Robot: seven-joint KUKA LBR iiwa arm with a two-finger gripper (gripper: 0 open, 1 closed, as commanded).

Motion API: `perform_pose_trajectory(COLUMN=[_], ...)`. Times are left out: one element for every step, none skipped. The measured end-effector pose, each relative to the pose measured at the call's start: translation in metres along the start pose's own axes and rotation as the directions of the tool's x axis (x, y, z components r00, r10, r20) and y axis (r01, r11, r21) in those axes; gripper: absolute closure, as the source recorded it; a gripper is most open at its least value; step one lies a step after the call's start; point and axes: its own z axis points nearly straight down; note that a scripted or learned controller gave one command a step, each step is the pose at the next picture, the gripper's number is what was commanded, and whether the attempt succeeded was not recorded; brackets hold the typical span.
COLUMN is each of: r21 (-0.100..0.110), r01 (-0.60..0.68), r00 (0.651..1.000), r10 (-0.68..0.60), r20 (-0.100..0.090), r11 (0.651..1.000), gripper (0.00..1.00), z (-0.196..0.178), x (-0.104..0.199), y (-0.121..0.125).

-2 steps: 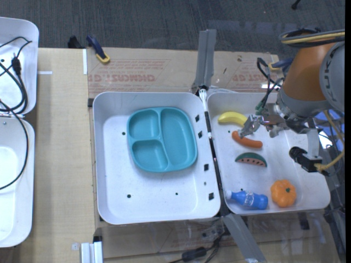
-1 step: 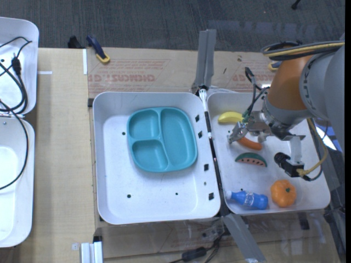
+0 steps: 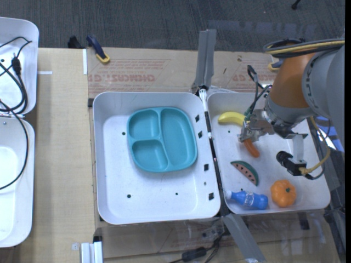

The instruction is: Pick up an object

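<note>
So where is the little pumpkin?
The pumpkin sits in the right bin, near its front right corner, just right of the blue bottle and below the black part on the arm.

Bench point(image 3: 60, 147) tan, cardboard-looking, faint red print near far edge. Two shallow white bins side by side on it: left bin point(image 3: 109, 196), right bin point(image 3: 312, 199), touching along middle. Small blue-and-yellow clamp thing point(image 3: 97, 49) lying at far left of bench. White tubs point(image 3: 16, 201) with black cables off bench's left side.
</note>
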Motion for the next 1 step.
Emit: perform_pose_trajectory(r21=[-0.004], r01=[0.009], r00=[1.0], r10=[-0.009], r20=[0.001], r11=[1.0], gripper=[1.0], z=[-0.0926], x=[0.0403], y=[0.0378])
